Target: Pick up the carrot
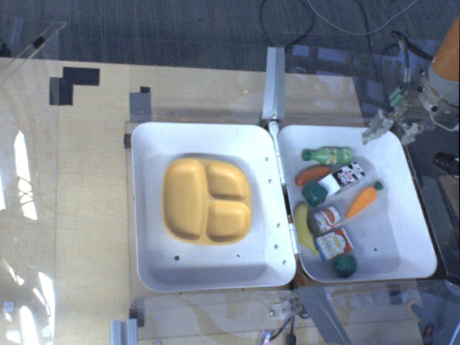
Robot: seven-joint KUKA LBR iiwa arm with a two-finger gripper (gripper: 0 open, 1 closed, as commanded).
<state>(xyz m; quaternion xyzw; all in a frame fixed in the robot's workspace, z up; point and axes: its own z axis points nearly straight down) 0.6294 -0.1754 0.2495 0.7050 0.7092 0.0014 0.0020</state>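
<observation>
I see my gripper [384,126] hovering over the far right corner of the right bin [410,261], and its fingers are too small and blurred for me to tell whether they are spread or closed; nothing shows between them. Behind it the grey arm [440,95] leads off to the right, with its orange band [447,49] at the edge of my view. The carrot [362,200] lies well apart from the gripper, toward the right side of that bin, tilted with its green top pointing far-right. I count one carrot with a green top, plus a second orange-red vegetable [315,174] with a green end lying left of it, just beside one green bottle [328,154] at the far side. Between them sits one white carton [342,178] with dark spots, touching one dark green piece [313,193]. Nearer to me I count one yellow banana [302,228] along the left wall, one can [325,219], one small packet [334,244] and one more dark green piece [346,266]. The left bin [147,214] holds one yellow divided tray [207,199] with three compartments. I count two bins, side by side on the wooden bench [72,192].
</observation>
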